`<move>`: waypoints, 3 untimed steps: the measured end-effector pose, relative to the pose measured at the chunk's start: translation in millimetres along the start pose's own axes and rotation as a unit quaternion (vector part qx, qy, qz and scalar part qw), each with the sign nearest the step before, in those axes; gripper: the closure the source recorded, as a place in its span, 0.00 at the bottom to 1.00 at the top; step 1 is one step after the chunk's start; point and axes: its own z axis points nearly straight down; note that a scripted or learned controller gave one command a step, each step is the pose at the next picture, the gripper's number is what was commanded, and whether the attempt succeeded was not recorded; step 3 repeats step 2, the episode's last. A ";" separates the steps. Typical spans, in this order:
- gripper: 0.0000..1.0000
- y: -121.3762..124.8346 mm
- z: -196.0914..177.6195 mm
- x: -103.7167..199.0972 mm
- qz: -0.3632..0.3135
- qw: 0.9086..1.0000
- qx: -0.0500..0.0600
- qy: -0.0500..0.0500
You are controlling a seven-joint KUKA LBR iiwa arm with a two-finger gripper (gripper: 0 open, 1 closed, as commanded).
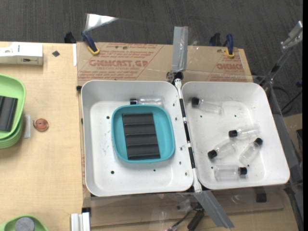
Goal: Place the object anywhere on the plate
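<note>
Wooden surface point(53, 177) with two white bins being viewed from above, before any grasp is being made.

Left bin point(96, 177) is being occupied by a teal plate point(166, 129) carrying a dark ribbed insert point(140, 136); one clear vial point(144, 101) is lying just behind the plate, off its rim. Right bin point(274, 172) is holding five more black-capped clear vials point(226, 148), scattered and partly touching one another. Whether the hand is spread or pressed together cannot be told. As a judgement, the task is not yet being advanced: no vial is resting on the plate. Failure is being risked by the vials' round, transparent, slippery bodies, which may roll aside or slip out, and by close neighbours being nudged.
</note>
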 end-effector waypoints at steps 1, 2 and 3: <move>0.00 0.0 0.0 0.0 0.000 1.000 0.000 0.000; 0.00 0.0 0.0 0.0 0.000 1.000 0.000 0.000; 0.00 0.0 0.0 0.0 0.000 1.000 0.000 0.000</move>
